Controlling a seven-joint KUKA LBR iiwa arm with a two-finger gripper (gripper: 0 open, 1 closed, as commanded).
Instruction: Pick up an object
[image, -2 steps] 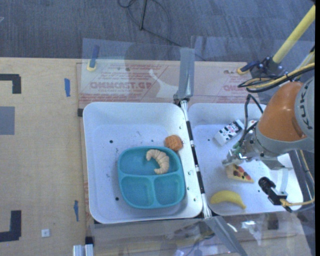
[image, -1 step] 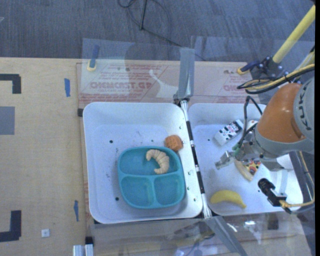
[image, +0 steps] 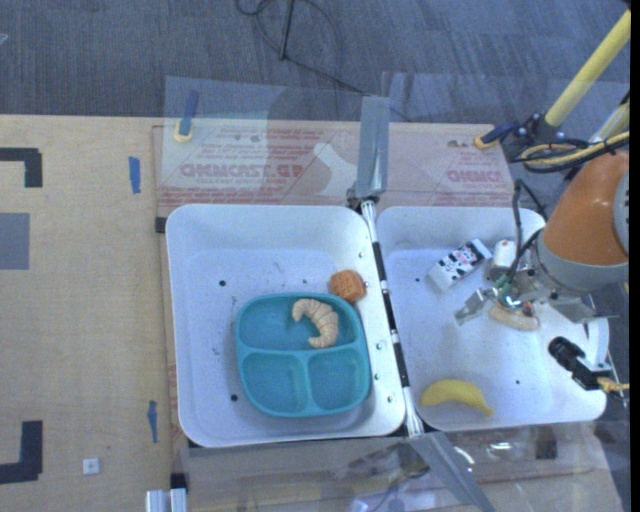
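The jaws' state cannot be told as the gripper (image: 497, 300) hangs low in the right bin (image: 560, 395), just over a pale object (image: 514, 318). A banana (image: 457, 396) lies near the front. The left bin (image: 200, 300) holds a tray (image: 300, 380) with a croissant (image: 319, 321).

a teal plastic divided plate (image: 300, 385) carries a pale tan croissant (image: 318, 320); just beyond its rim lies an orange-brown round pastry (image: 347, 285). right of the plate, a yellow banana (image: 456, 396) and a white box with black marks (image: 459, 264).
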